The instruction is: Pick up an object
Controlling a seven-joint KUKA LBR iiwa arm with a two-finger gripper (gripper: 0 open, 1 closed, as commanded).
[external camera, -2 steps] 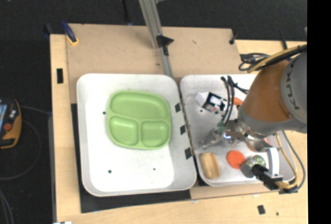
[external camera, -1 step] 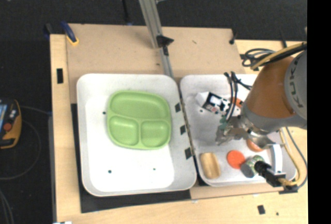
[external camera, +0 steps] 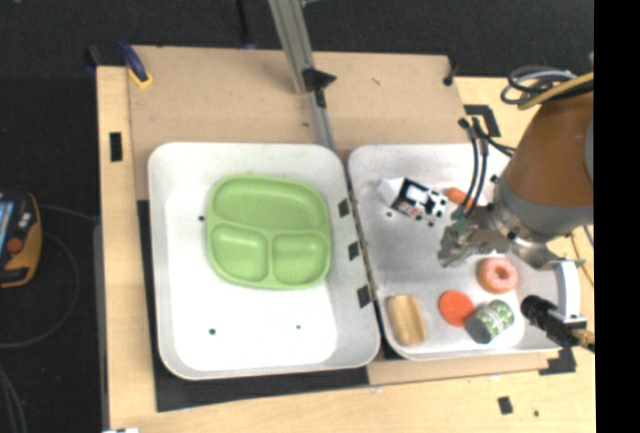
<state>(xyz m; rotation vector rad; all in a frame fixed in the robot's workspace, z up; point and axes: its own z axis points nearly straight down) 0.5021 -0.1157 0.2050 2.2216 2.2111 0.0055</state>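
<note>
In the camera view, two white bins are seen side by side on the surface. The left bin (external camera: 180,321) holds a green divided plate (external camera: 268,231); the right bin (external camera: 375,171) holds everything worth grabbing.

Taking the pink donut (external camera: 497,274) as the landmark: the claw (external camera: 462,246) is hung just to its left, low over the bin floor. An orange round piece (external camera: 456,306) sits below-left of the donut, a green can-like thing (external camera: 491,320) right below it, a tan bread-roll shape (external camera: 405,318) further left near the bin's front wall. A black-and-white toy (external camera: 415,200) lies up-left of the donut, with a small orange bit (external camera: 456,194) beside it.

Whether the claw is open or closed can't be told — it's too dark and blurry there, and nothing is seen gripped.

The step looks like the approach or descent stage; no object is lifted yet. The next move probably calls for the claw to be lined up over one item — the donut is closest — then closed and raised.
</note>
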